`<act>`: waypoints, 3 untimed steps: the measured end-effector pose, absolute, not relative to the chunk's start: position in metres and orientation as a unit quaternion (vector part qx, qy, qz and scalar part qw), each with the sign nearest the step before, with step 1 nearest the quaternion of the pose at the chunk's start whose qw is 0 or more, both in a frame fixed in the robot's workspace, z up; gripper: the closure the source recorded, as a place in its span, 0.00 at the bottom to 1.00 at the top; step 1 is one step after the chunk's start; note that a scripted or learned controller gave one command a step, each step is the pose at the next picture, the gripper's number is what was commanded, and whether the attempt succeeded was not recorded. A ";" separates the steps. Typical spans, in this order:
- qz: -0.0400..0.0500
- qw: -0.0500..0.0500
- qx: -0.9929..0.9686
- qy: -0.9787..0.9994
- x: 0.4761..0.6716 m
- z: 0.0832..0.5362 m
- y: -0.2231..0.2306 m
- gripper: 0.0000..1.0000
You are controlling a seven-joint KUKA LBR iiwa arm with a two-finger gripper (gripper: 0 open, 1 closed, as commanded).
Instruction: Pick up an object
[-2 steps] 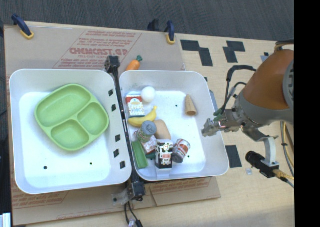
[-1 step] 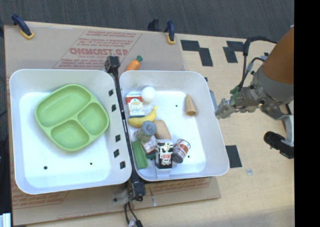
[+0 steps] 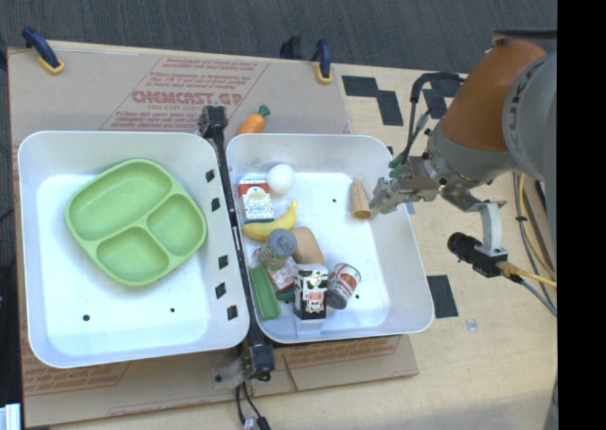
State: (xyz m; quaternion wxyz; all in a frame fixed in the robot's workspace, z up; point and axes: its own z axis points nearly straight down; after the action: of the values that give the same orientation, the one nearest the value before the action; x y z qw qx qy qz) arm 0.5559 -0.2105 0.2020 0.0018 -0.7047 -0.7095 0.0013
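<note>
While the gripper sits at the right bin's edge, beside the small brown cone, its opening I cannot tell. To grasp well, it should move left and close squarely around the cone.

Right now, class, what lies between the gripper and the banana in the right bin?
In the camera view, a tan cone-shaped piece sits just left of the gripper; from there to the banana is bare white bin floor.

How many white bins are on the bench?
2. The left white bin holds a green divided plate. The right white bin holds a pile of small things, like a banana.
</note>
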 end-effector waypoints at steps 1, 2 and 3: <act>0.001 0.000 -0.705 -0.709 0.476 0.224 -0.212 1.00; 0.000 -0.002 -0.705 -0.709 0.490 0.284 -0.212 1.00; 0.001 0.001 -0.705 -0.710 0.477 0.202 -0.211 1.00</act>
State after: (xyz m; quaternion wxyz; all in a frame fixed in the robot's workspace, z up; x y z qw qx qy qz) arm 0.4766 -0.2110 0.2024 0.0009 -0.7047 -0.7095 0.0009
